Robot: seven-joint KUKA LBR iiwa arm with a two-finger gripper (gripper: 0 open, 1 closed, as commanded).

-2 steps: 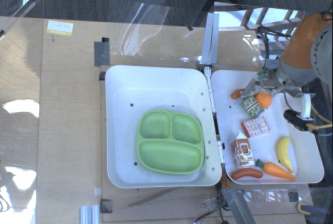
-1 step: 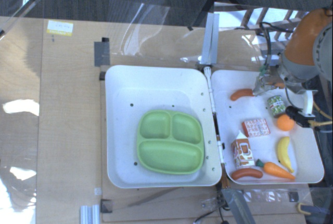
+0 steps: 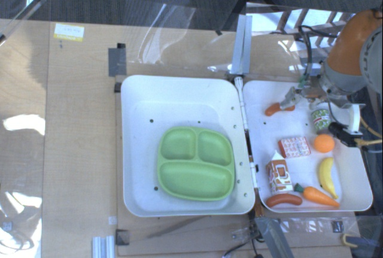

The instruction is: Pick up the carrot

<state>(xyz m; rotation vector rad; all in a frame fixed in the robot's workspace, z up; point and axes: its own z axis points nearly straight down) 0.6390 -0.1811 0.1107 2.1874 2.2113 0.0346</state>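
Note:
The carrot [image 3: 320, 196], orange with a green top, lies flat along the front edge of the right bin [image 3: 257, 95], between a red sausage [image 3: 284, 200] and a banana [image 3: 327, 176]. My gripper [image 3: 295, 97] hangs low over the far part of that bin, well behind the carrot. It is next to a small orange-red piece [image 3: 277, 109] that lies just left of its tip. The grey wrist with its orange band [image 3: 350, 41] comes in from the upper right.
The right bin also holds a green-labelled can [image 3: 321, 119], an orange fruit [image 3: 324, 143], a red-and-white box [image 3: 294, 146] and a small carton [image 3: 279, 172]. In the left bin [image 3: 137, 131] sits a green divided plate [image 3: 195, 162]. A metal post [image 3: 242, 44] stands behind the bins.

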